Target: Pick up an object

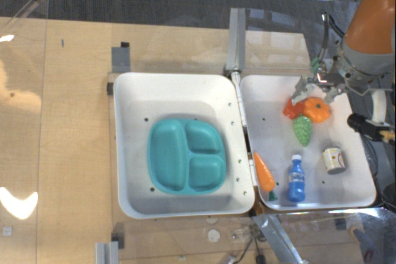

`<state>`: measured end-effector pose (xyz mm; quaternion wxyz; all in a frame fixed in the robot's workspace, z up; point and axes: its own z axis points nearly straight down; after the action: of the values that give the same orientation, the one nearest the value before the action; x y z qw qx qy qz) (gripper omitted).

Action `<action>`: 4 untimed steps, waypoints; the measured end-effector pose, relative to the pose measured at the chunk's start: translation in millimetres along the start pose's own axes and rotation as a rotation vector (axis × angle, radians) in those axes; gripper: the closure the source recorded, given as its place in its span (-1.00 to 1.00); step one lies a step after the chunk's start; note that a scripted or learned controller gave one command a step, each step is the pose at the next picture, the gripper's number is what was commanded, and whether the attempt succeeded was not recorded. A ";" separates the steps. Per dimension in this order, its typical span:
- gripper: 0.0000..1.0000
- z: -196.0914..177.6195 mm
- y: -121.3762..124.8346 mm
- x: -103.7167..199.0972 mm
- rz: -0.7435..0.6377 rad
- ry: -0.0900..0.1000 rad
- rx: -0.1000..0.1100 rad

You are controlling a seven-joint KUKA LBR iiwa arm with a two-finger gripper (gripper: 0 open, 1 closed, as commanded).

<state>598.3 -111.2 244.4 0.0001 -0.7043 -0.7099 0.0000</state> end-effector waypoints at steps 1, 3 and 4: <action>-1.00 106.8 33.3 -28.2 0.041 0.000 0.002; -1.00 156.5 60.5 -33.9 0.045 -0.001 -0.011; 1.00 146.9 63.2 -31.6 0.038 -0.002 -0.015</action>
<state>661.7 -142.3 97.4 -0.0057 -0.7178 -0.6962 -0.0048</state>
